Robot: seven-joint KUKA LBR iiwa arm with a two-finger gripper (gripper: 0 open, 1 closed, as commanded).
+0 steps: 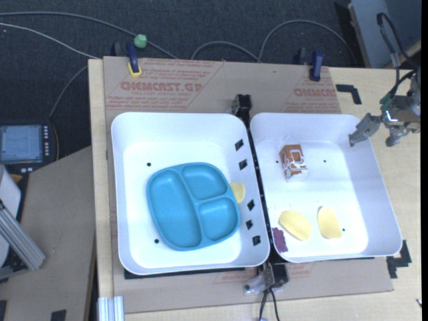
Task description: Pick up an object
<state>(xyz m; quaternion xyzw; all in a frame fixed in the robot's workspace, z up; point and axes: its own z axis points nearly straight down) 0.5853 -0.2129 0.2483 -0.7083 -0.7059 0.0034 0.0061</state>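
The arm is only getting ready to grab something, and next it must move in over the right bin (374,179) and go down. The gripper (382,127) hangs at that bin's far right corner, holding nothing, and I cannot tell how it is set. The small brown box (292,161) lies mid-bin near the far edge, well apart from it.

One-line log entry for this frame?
end effector: over right bin rim | holding: nothing | right bin: box, two yellow pieces | left bin: blue tray
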